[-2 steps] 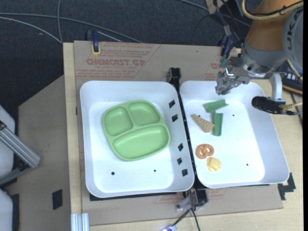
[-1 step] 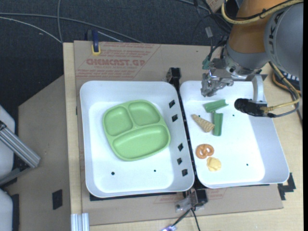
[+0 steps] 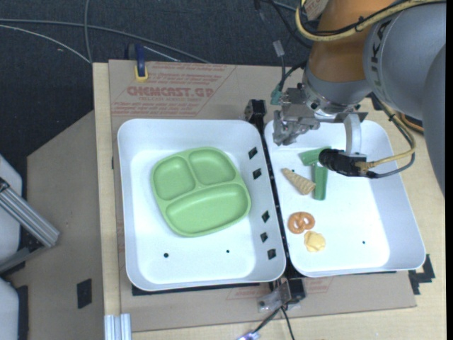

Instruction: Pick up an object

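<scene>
The grey arm (image 3: 396,41) fills the upper right of the frame, its gripper (image 3: 289,127) low over the top left corner of the right bin (image 3: 382,225); its grip cannot be told. The left bin (image 3: 141,246) holds a green divided plate (image 3: 200,190). Right of centre lie a green marker (image 3: 320,179), a cone (image 3: 299,181), a pretzel (image 3: 301,222) and a small yellow piece (image 3: 315,242).

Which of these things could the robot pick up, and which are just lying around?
For the job: claw; right bin, which holds the green marker, ice cream cone, pretzel and yellow piece.

Just lying about: left bin, green divided plate, cardboard sheet, cables.
</scene>
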You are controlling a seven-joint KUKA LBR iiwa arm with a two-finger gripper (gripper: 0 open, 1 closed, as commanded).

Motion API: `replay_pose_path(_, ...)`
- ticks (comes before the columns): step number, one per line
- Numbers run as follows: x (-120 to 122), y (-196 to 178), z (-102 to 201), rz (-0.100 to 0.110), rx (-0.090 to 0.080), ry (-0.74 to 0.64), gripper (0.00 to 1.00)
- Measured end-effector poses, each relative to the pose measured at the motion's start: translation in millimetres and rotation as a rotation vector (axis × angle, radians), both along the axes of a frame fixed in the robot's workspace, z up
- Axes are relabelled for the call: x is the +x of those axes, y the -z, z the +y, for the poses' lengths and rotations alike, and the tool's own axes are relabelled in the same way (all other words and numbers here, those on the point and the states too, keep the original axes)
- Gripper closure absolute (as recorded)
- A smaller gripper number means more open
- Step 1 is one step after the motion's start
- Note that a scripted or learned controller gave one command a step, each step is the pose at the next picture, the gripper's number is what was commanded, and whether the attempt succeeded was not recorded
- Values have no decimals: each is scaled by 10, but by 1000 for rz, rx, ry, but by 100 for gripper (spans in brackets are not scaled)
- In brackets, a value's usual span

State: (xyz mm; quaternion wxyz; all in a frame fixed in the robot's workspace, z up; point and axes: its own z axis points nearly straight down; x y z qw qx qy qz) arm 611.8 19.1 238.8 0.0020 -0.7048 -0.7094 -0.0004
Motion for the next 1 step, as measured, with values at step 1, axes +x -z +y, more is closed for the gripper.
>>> replay_pose_path(1, -20, -36, 578, -3, -2, 1, 100)
